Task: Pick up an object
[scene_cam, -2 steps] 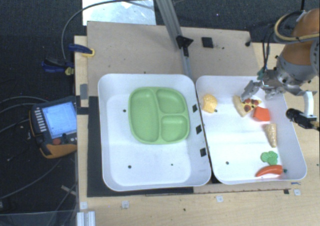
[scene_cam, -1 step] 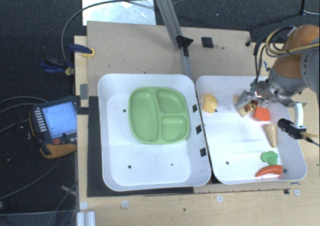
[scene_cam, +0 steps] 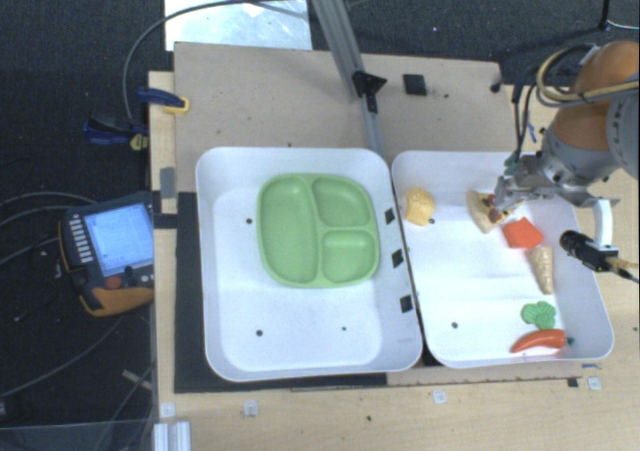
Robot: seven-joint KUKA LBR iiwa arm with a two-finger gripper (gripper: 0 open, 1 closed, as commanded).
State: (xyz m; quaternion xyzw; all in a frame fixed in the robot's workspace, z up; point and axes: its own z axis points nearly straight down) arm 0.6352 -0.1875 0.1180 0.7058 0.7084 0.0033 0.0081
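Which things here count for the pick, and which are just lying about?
For the pick: gripper, low over the right bin; beige piece under it; orange block; cone; yellow item; broccoli; red piece.

Lying about: green divided plate in the left bin; handheld pendant; clamps.

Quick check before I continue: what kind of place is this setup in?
Probably a robotics lab test bench: two white bins on a board, a teach pendant on dark carpet with loose cables, and toy food such as a broccoli piece.
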